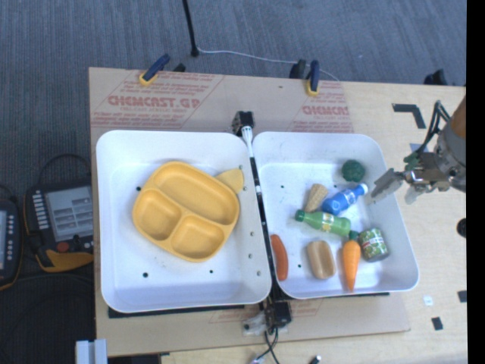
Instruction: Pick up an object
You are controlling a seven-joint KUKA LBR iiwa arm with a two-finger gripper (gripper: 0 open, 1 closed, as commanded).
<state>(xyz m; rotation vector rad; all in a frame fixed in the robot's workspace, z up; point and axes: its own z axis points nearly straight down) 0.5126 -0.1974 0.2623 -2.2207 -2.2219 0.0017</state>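
Bins (121,226): white plastic, smooth, slight sheen. Divided plate (186,211): yellow plastic, matt to satin. Worktop (227,101): pale wood-look board, matt, red printed lettering. Floor (76,21): grey carpet, ribbed, rough. Blue bottle (342,199) and green bottle (324,221): glossy plastic. Carrot (350,262): smooth orange plastic. Clamps (154,69): blue and yellow, plastic-looking. Tool (400,180): grey, dull metal look.

A single fixed camera hangs above the tabletop (151,101) and looks down at a slant, the far edge of the board lying toward the top of the frame and grey carpet (91,21) beyond it. It stands far enough off to take in both white bins whole, the left bin (114,226) and the right bin (394,226), side by side across the middle. The arm (455,139) enters from the frame's right edge.
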